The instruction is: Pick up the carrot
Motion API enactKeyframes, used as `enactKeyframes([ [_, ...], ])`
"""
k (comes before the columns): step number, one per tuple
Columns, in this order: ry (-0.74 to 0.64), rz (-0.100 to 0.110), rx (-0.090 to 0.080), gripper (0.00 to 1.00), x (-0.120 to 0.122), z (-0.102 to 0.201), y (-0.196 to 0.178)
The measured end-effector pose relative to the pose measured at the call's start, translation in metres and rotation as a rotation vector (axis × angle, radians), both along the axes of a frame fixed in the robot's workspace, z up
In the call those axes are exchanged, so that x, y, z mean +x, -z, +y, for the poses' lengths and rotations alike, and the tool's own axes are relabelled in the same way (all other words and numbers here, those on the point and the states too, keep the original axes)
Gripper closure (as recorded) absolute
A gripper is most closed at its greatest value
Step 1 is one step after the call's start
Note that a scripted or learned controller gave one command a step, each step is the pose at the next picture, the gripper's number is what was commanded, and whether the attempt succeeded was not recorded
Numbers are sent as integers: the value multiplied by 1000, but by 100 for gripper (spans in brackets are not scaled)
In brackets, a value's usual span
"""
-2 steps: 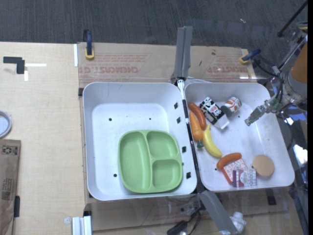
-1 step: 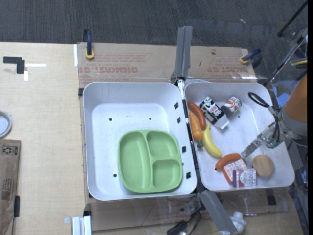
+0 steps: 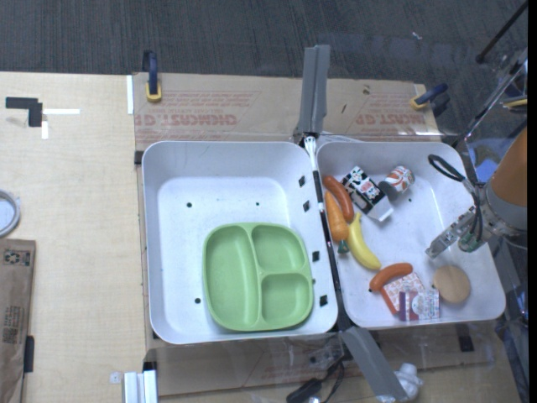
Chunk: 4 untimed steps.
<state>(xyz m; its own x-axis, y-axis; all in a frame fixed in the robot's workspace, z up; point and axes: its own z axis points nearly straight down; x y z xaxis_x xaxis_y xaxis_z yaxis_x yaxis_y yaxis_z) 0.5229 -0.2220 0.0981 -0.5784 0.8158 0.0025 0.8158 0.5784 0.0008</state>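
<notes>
The carrot (image 3: pixel 336 222) lies in the right bin (image 3: pixel 470 309) at about nine o'clock, against the dividing wall, just beside a hot dog (image 3: pixel 339 196) and a banana (image 3: pixel 362 246). The gripper (image 3: pixel 453 238) hangs at the bin's three o'clock side, well apart from it (whether the pincer is open or closed, I cannot tell), with nothing seen in it.

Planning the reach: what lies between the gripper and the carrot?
In the camera view, the banana lies between the gripper and the carrot; otherwise bare bin floor.
</notes>
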Motion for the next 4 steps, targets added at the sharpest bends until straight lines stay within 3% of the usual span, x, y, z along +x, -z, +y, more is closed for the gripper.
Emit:
enactKeyframes([
  [1, -174, -1, -2, 100, 19, 0, -171],
  [2, -518, -4, -3, 100, 95, 1, -135],
  [3, -429, -5, -3, 100, 118, 0, -135],
  [4, -644, -6, -4, 100, 119, 0, -179],
])
